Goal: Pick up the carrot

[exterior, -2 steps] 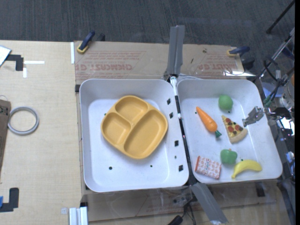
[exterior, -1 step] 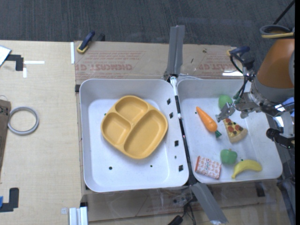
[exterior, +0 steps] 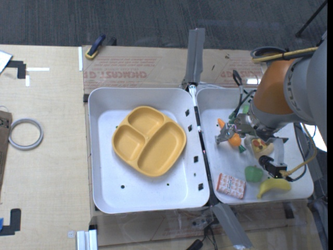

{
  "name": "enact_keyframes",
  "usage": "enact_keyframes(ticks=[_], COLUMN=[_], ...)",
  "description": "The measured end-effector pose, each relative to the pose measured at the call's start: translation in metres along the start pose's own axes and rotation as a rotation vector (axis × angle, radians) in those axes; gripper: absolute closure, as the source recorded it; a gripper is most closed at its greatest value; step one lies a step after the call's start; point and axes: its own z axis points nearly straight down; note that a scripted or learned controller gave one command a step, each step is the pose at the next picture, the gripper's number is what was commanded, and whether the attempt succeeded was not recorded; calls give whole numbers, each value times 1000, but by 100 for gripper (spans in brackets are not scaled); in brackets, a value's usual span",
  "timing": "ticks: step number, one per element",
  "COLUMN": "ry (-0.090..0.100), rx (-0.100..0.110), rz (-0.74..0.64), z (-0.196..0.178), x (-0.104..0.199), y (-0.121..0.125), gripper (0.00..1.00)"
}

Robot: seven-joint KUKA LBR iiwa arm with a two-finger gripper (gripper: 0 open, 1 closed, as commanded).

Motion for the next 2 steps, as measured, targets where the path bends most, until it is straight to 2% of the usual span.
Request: enact_keyframes(ticks=[1,2], ry=[0,-2], rx=[0,-2], rz=[2,-225], z=[-9,-100], x=[-1,28], y=[0,5], gripper=[100,100])
